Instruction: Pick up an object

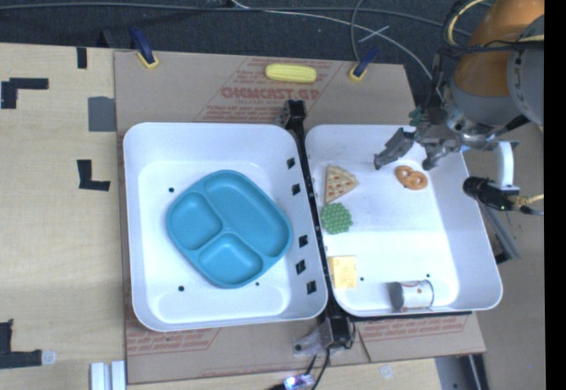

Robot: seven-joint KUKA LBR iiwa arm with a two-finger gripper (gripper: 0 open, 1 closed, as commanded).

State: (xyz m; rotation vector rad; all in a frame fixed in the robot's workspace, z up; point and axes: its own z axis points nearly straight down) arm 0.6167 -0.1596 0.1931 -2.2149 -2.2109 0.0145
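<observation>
Two shallow white plastic bins are seen side by side on a cardboard-covered counter [212,87]: the left bin [146,167] carries one blue three-compartment plastic tray [228,226], and the right bin [460,238] carries five small items. These are counted as one small brown pretzel-shaped toy [411,177], one tan waffle-textured wedge [339,182], one green knobbly round piece [336,218], one yellow square block [343,271] and one short grey-and-white cylinder [412,294] lying on its side near the front wall. One yellow corn-shaped piece [290,73] lies on the counter behind the bins. The grey two-finger gripper [414,152] is held over the far right part of the right bin, its jaws spread wide and nothing held between them; the pretzel-shaped toy lies just beside and below one fingertip, apart from the other items. The pretzel is judged to be light, stiff and thin, lying flat, so it is likely to slip or skid on the smooth bin floor; a hold across its narrow outer width, with the jaws lowered close to the floor, is judged most suitable
</observation>
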